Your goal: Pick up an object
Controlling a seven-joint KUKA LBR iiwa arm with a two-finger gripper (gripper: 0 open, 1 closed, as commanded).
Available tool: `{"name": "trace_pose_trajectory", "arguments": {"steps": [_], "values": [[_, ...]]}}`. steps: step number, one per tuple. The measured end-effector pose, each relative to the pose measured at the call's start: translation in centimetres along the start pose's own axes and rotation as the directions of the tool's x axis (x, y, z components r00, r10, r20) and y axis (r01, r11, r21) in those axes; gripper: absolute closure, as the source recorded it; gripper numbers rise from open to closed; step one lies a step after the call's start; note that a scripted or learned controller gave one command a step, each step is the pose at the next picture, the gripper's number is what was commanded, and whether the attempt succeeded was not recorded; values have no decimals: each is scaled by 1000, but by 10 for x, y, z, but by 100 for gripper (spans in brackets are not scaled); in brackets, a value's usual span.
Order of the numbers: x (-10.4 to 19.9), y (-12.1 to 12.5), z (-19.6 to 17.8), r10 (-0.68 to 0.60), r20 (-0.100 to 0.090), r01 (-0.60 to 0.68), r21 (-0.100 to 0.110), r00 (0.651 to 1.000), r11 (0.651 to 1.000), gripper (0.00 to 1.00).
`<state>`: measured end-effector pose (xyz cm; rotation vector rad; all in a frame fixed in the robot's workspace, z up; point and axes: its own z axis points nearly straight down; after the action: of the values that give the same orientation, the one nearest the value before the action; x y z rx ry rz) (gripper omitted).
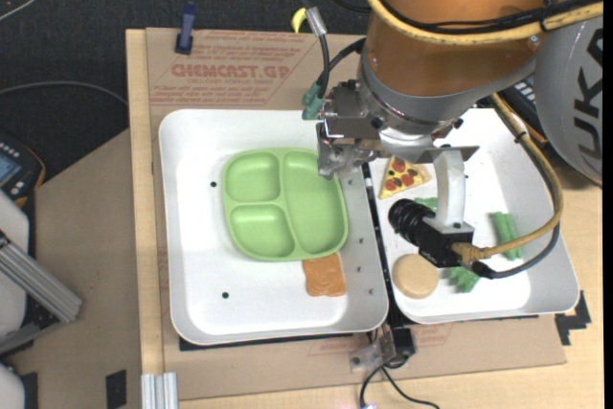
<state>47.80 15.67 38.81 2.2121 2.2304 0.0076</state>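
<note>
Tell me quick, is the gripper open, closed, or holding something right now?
Gripper: cannot be told from this view; it is low over the right edge of the green plate.

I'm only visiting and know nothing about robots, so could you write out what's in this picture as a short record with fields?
left bin: green divided plate; orange-brown piece at the plate's lower right edge
right bin: pizza slice toy; round tan piece; green pieces
arm: reaches in from the right, over both bins
gripper: over the plate's upper right corner, by the wall between the bins
grasp: cannot tell from this view
</note>
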Motion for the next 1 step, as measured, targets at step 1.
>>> {"name": "trace_pose_trajectory", "arguments": {"steps": [1], "values": [[-9,55,-147,10,-1,-10,-16,1000,1000,100]]}}
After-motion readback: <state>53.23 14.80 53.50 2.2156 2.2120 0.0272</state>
